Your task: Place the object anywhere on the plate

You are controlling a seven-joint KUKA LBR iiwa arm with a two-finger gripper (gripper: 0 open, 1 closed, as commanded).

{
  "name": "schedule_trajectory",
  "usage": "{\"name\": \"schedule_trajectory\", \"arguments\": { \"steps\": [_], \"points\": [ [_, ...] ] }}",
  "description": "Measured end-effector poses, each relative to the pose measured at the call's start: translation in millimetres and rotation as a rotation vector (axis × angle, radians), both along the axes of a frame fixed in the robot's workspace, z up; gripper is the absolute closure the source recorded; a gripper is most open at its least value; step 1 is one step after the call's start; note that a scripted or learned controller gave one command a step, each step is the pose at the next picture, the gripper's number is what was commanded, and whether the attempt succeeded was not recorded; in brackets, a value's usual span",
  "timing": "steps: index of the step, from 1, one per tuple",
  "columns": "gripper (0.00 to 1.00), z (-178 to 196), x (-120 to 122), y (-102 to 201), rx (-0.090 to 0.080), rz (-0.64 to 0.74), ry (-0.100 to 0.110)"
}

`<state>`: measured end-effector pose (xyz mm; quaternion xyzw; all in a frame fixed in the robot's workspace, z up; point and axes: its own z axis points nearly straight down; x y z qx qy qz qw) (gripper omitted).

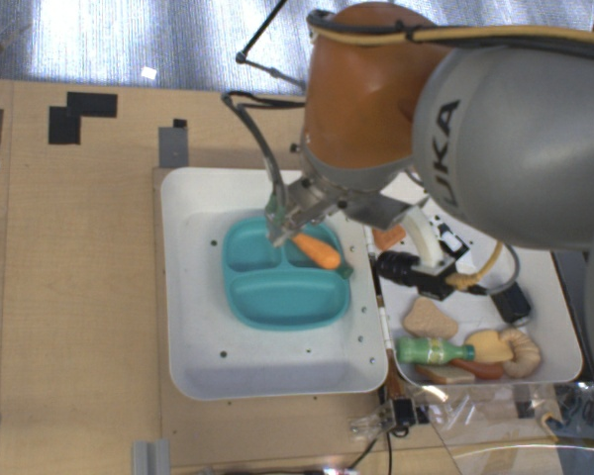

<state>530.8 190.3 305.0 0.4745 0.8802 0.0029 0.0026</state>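
The claw point(295, 228) is seen above the teal plate point(282, 305), narrowed on an orange carrot point(317, 251) over the plate's far right compartment. The plate is set in the left white bin point(203, 354); toy foods and a green bottle point(433, 350) are heaped in the right bin point(564, 349), toward the worktop's point(69, 295) right edge.

The plate point(277, 305) is teal, plain, in a white bin point(193, 295). On it lies an orange carrot point(317, 251). The arm point(515, 137) is grey with an orange band point(361, 87). The surface point(69, 295) is tan with black patches point(79, 117). The other white bin point(564, 344) holds a green bottle point(431, 350), a tan bread slice point(431, 317) and beige pieces point(505, 349).
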Motion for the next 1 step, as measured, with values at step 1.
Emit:
{"name": "schedule_trajectory", "arguments": {
  "steps": [1],
  "points": [
    [0.0,0.7,0.3,-0.5,0.0,0.0,-0.001]
  ]
}}
